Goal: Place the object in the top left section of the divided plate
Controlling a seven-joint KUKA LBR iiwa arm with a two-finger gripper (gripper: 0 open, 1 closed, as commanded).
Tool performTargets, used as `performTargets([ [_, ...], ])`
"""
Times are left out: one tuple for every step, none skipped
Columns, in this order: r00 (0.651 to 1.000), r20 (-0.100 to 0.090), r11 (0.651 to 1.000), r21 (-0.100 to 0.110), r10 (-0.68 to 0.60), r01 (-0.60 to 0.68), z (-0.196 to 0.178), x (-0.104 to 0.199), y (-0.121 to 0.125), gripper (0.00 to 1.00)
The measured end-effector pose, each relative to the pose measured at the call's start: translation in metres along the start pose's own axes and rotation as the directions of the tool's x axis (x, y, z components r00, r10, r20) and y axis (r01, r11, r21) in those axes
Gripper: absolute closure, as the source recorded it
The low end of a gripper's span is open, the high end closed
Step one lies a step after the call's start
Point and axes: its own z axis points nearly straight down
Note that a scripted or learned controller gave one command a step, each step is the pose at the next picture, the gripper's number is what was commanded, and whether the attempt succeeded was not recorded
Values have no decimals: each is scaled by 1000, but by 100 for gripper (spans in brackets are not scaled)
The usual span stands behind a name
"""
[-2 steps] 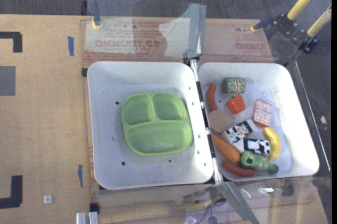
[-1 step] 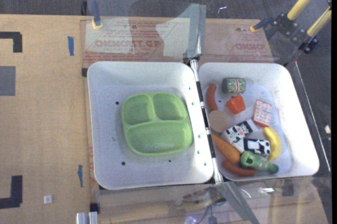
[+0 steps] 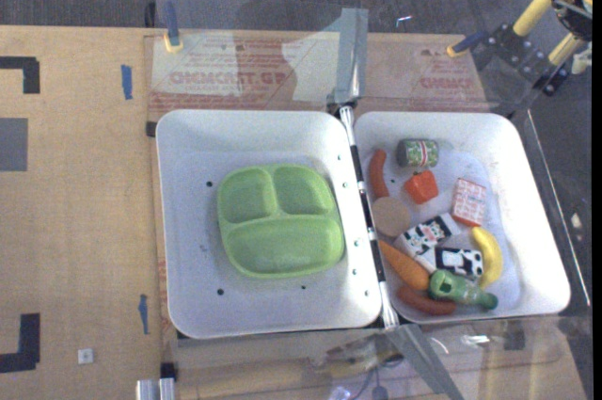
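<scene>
I count two white bins side by side on the bench. The left bin point(image 3: 179, 229) has one green divided plate point(image 3: 279, 221) in its middle. The plate has three parts: two small ones on the far side and one big one on the near side. The top left section point(image 3: 246, 196) is the small far one on the left.

The right bin point(image 3: 536, 200) has the toys, and every one that could be moved is in there, well apart from the plate. I count two red sausages, one point(image 3: 376, 172) by the far left wall and one point(image 3: 423, 301) at the near edge. There is one dark green can point(image 3: 418, 152), one orange-red block point(image 3: 422, 187), one pink and white box point(image 3: 469, 200), one tan round disc point(image 3: 392, 217), one carrot point(image 3: 406, 264), one banana point(image 3: 487, 254) and one green bottle point(image 3: 461, 288). I also count two black and white pieces, one point(image 3: 428, 236) beside the disc and one point(image 3: 458, 262) touching the banana.

The can has a label, but it is too small for me to read. The pink box has little squares on it, no words I can make out.

Behind the bins lies clear sheet on cardboard point(image 3: 235, 73) with red letters, too blurry for me to read.
</scene>
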Motion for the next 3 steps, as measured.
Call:
performTargets([
  [1000,0,1000,0,7,-7,-41,-66,-12,0],
  [1000,0,1000,0,1,-1,-4,-23,-5,0],
  [1000,-2,1000,-3,4,-4,-41,-53,-9,0],
])
